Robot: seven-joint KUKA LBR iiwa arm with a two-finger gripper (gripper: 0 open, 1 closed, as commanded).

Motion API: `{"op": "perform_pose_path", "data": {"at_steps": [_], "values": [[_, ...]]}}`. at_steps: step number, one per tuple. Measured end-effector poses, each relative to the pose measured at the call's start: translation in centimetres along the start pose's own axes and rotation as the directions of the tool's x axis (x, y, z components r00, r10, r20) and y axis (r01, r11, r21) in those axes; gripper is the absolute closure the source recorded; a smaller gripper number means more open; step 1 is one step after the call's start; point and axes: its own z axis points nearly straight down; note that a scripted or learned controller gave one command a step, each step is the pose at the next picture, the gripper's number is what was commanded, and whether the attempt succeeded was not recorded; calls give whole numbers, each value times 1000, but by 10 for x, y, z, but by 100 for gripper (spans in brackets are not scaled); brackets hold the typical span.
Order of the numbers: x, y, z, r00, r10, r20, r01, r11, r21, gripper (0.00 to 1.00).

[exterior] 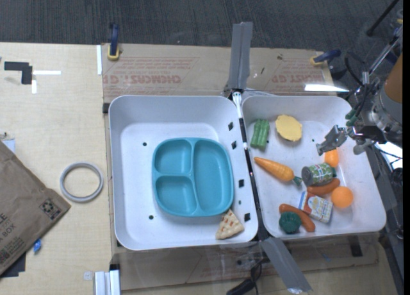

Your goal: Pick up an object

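Small orange ball [331,157] just below hand [346,140]

Readable print on the cardboard and the brown box

Behind the two bins you see a cardboard sheet [192,69] with red lettering printed upside down; "CHEMCAS" can be made out, roughly, with more red print further right too faint to read. At your lower left, the brown box [22,207] shows "BOX" and a small square code; the rest is cut off.

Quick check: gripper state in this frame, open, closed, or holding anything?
Gripper: open, holding nothing, above the right bin.
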Motion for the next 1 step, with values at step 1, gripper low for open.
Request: {"op": "perform_pose_path", "data": {"at_steps": [1], "values": [[-64,15,149,996,-84,-7,84,996,-8,0]]}}
